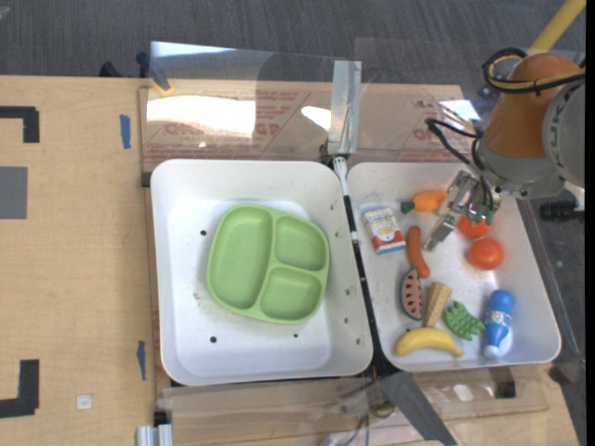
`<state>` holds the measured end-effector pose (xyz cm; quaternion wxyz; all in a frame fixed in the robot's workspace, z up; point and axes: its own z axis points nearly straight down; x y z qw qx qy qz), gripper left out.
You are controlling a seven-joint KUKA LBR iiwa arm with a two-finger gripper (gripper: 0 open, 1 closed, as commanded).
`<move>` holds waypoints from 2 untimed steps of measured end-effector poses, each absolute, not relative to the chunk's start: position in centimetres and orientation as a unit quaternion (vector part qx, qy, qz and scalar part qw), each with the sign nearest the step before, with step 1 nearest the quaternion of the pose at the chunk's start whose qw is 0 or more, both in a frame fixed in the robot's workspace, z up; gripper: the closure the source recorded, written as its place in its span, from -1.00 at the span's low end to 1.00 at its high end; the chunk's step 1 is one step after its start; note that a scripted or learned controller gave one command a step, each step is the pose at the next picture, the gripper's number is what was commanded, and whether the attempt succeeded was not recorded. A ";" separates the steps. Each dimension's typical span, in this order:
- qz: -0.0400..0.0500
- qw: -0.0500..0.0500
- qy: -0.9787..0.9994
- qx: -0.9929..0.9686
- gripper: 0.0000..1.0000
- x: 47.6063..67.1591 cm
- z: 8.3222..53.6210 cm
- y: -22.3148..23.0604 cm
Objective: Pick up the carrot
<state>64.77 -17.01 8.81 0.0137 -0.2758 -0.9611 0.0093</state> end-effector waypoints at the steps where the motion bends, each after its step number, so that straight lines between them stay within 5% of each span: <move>1: 0.005 0.018 -0.935 -0.353 -1.00 65.0 8.8 -16.8; 2: 0.005 0.000 -0.936 -0.353 1.00 65.7 10.1 -17.1</move>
